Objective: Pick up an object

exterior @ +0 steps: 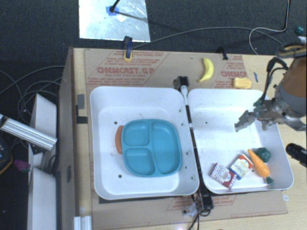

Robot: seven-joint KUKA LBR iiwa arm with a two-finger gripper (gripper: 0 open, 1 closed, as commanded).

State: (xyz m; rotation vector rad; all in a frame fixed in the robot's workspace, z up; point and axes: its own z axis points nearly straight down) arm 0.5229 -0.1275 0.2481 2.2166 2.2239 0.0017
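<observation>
Resting on a brown board [158, 66] printed with red lettering, two shallow white bins sit side by side over dark carpet, with a shiny metal sheet [114, 12] on the floor at the upper left of the frame and cables trailing around the edges. On the board beyond the bins lie a yellow banana [207, 70] and, further right, a small yellow block [242, 83]. The left bin [103, 104] holds a blue divided plate [151, 146] with an orange item [118, 139] tucked against its left side. The right bin [216, 104] keeps its contents in the lower right corner: a toy carrot [259, 164], a green item [263, 153] just beside it, and two small printed packets [240, 167] [222, 175] close together. The gripper [245, 120] hangs over the right bin's middle, right of centre, well apart from those items; whether its fingers are parted I cannot tell, and nothing shows between them. Most of the right bin's floor toward the left and upper side lies open.
</observation>
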